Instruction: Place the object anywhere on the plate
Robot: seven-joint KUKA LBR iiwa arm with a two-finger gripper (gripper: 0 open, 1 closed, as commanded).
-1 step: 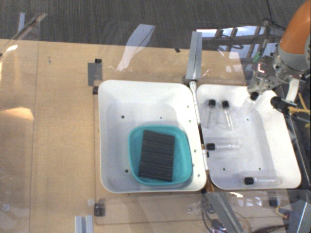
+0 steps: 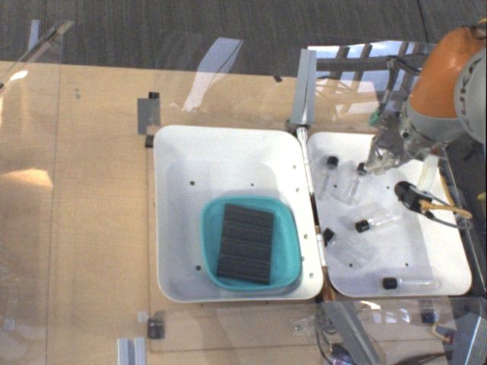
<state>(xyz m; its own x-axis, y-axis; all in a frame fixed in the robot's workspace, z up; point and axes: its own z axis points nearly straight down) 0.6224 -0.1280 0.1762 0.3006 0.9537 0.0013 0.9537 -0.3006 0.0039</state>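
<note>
My pincer point(image 2: 374, 160), grip state indiscernible, hovers over the right white bin point(image 2: 449, 268); the left bin's teal square plate point(image 2: 288, 249) awaits its object.

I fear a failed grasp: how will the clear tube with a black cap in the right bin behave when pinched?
The tube lies flat and looks round, so it may roll. Its clear surface looks smooth, perhaps slippery. It looks thin, probably light.

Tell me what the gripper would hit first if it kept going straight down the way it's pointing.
Probably a clear vial with a black cap lying just below the gripper, or else the floor of the right bin beside it; one slanted view leaves depth unclear.
</note>
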